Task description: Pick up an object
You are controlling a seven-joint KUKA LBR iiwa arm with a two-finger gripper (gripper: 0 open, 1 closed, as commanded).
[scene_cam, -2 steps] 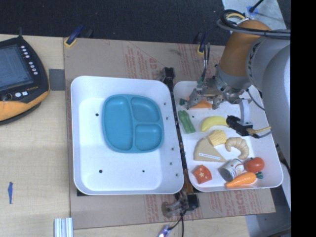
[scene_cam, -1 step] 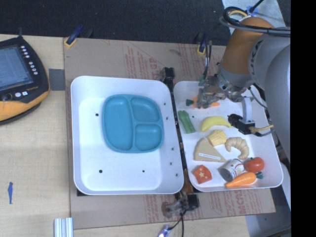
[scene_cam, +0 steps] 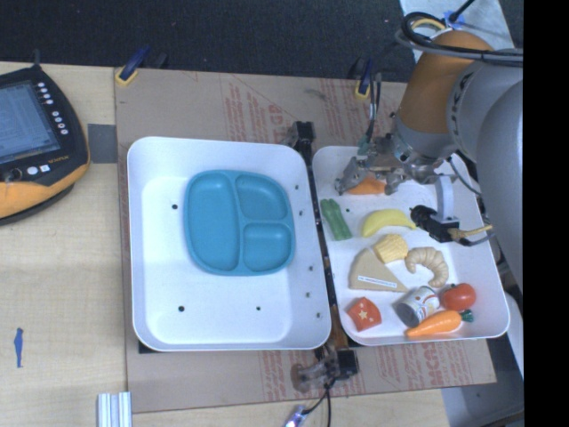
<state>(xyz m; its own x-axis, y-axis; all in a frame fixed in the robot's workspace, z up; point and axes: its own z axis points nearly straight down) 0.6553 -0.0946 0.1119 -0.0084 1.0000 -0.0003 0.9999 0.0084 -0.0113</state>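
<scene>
Reaching in from the right, grey arm with orange band (scene_cam: 440, 78) lowering into the far end of the right shallow white bin (scene_cam: 493, 323). Pincer (scene_cam: 372, 173) hanging low over a small orange piece (scene_cam: 366, 186) at the bin's far left corner, touching or just above it; cannot tell whether fingers are apart or together, nor whether the orange piece is sitting between them.

Lying in the same bin: green pickle-shaped stick (scene_cam: 335, 219) along the left wall, yellow plastic banana (scene_cam: 388, 221) near the middle, yellow corn chunk (scene_cam: 391, 248), tan croissant (scene_cam: 428, 261), beige cheese wedge (scene_cam: 372, 272), red strawberry-like piece (scene_cam: 364, 312), small silver can (scene_cam: 414, 307), red tomato (scene_cam: 458, 296), orange carrot (scene_cam: 436, 325) at the near edge.

Sitting in the left white bin (scene_cam: 151, 318): 1 teal plastic plate with 3 compartments (scene_cam: 238, 221).

Resting on the table (scene_cam: 62, 283) at far left: black and orange control pendant (scene_cam: 36, 145).
</scene>
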